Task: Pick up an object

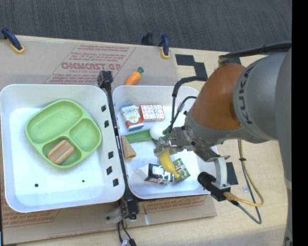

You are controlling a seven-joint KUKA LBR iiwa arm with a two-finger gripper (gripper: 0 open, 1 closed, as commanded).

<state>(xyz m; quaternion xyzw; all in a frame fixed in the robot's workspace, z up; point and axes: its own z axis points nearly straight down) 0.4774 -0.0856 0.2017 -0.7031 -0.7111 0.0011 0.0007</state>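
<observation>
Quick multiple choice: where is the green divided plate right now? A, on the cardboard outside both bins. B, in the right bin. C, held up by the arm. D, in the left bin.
D: the green divided plate lies flat on the floor of the left bin.

Dark grey carpet [92,9] lies beyond a pale wooden bench [256,209], where 3 blue clamps [13,40] pin brown printed cardboard [87,65].

Probably a lab: clamped bench [205,60], toy-filled bins [10,152].
</observation>
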